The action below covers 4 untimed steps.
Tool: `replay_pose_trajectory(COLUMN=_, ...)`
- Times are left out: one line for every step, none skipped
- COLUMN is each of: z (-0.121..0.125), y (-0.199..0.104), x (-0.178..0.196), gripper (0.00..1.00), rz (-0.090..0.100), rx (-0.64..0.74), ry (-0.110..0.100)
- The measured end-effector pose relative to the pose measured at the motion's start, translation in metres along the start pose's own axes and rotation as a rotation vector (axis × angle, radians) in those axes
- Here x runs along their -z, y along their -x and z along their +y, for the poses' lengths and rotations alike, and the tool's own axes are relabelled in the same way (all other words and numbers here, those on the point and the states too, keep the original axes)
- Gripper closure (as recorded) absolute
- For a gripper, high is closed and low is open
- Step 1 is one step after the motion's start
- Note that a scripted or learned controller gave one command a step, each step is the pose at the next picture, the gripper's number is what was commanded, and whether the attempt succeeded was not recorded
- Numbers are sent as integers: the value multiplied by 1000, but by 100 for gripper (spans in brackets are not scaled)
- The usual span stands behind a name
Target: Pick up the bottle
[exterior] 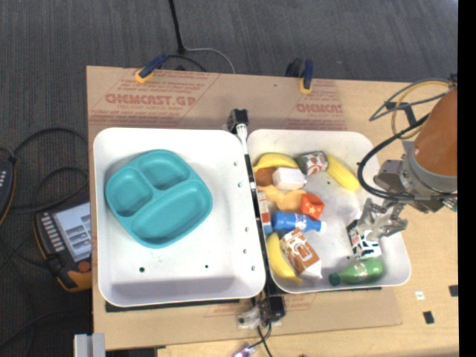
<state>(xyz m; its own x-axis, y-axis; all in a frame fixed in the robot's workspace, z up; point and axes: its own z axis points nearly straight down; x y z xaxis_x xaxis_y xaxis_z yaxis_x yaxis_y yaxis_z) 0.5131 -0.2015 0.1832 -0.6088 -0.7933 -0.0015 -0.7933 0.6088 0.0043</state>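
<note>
claw: the gripper (pixel 370 233) hangs low over the right side of the right bin (pixel 349 135), fingers pointing down; can't tell how far they're parted, or whether anything sits between them.
just under it: a small black-and-white carton (pixel 364 245), right at the fingertips, contact unclear.
bottle: the green bottle (pixel 358 272) lies on its side along the near edge of that bin, just below the carton, apart from the claw.
middle of bin: blue bottle (pixel 294 222) with a white cap, lying flat; an orange toy (pixel 311 204) above it, a brown-and-white packet (pixel 300 252) below it.
bananas: one banana (pixel 269 161) up top, a second (pixel 274 256) along the left wall, a yellow piece (pixel 341 174) near a small can (pixel 313 162).
left bin: a teal divided plate (pixel 158 197) sits in the left bin (pixel 111 274).
arm: orange band (pixel 446 136) at the right edge.
</note>
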Motion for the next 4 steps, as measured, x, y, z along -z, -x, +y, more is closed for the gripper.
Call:
replay_pose_trajectory(z=46, y=46, x=-24, gripper=100, rz=1, rx=287, ry=-3)
replay_pose_trajectory(z=46, y=46, x=-24, gripper=0, rz=1, rx=287, ry=-3)
replay_pose_trajectory(z=3, y=-15, x=139, gripper=0, rz=0, rx=585, ry=-6)
replay_pose_trajectory(z=3, y=-13, x=148, gripper=100, rz=-4, rx=584, ry=-6)
